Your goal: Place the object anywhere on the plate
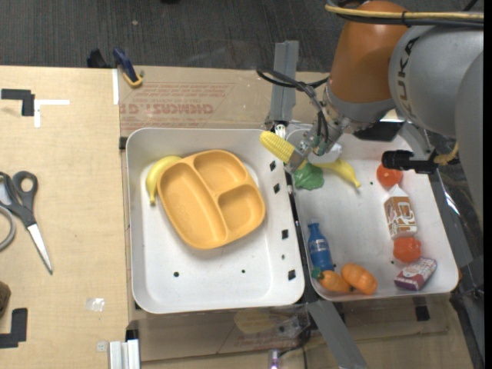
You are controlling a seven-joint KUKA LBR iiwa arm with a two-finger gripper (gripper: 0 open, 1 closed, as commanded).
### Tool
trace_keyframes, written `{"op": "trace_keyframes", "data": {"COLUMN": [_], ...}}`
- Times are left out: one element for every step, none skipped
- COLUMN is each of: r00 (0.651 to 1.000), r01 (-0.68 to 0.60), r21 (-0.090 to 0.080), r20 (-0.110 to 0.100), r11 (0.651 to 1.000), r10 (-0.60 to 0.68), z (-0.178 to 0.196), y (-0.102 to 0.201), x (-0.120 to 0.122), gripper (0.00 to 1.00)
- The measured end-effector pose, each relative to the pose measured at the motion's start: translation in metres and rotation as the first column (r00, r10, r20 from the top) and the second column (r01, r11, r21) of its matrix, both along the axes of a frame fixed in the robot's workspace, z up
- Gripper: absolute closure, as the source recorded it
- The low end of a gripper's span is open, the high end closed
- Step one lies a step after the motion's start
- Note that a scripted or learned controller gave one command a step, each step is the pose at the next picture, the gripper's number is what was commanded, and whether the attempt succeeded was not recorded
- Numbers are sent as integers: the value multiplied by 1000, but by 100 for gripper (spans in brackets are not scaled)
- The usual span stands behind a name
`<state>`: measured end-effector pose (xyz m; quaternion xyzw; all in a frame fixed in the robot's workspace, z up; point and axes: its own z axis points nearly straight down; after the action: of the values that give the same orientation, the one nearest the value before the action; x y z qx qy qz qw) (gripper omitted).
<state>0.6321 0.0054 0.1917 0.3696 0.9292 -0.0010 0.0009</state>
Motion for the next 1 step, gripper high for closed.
{"op": "trace_keyframes", "data": {"r00": [1000], "r01": [30], "r21": [2], "r20": [0], "r11": [1000], "r10": [-30], "z": [0], "y": [73], "x": [-5], "gripper": [100]}}
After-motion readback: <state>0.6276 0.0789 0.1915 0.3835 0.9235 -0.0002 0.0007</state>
